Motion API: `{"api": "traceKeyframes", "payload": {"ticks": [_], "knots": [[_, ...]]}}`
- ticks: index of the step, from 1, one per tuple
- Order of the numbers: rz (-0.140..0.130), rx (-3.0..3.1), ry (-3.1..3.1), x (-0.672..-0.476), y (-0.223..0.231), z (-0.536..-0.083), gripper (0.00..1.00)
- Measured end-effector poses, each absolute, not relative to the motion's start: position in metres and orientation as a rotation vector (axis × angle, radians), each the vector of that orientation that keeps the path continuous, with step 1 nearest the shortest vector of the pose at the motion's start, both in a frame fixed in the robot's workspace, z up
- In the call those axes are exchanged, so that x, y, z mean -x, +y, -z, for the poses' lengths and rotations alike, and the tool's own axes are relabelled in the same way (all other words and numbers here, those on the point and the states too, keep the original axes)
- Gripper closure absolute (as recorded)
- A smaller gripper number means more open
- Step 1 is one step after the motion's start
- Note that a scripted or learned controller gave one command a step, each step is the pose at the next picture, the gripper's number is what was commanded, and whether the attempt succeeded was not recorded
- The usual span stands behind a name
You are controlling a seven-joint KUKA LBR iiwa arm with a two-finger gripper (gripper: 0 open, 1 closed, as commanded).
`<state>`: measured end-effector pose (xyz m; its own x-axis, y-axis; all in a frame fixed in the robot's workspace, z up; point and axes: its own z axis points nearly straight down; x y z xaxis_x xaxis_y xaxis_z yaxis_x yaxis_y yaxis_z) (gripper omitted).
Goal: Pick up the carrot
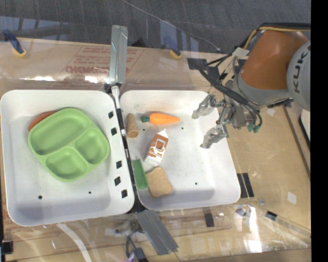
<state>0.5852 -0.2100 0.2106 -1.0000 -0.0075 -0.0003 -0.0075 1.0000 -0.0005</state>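
Observation:
The carrot is orange with a small green stub at its left end. It lies flat near the back of the right bin. My gripper hovers over the right side of that bin, to the right of the carrot and apart from it. Its two grey fingers are spread open with nothing between them.
A green divided plate sits in the left bin over an orange thing. In the right bin lie a cork-like cylinder, a white and brown packet, a bread slice and a green strip.

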Motion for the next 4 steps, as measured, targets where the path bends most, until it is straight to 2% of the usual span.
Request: {"api": "traceKeyframes", "payload": {"ticks": [1, 2, 3, 4], "knots": [[-0.001, -0.267, 3.133, -0.651, -0.209, -0.141, 0.00], [-0.003, -0.301, 3.130, -0.645, -0.154, -0.091, 0.00], [0.002, -0.290, 3.123, -0.648, -0.154, -0.105, 1.00], [-0.003, -0.348, 3.108, -0.613, -0.062, -0.227, 1.00]]}}
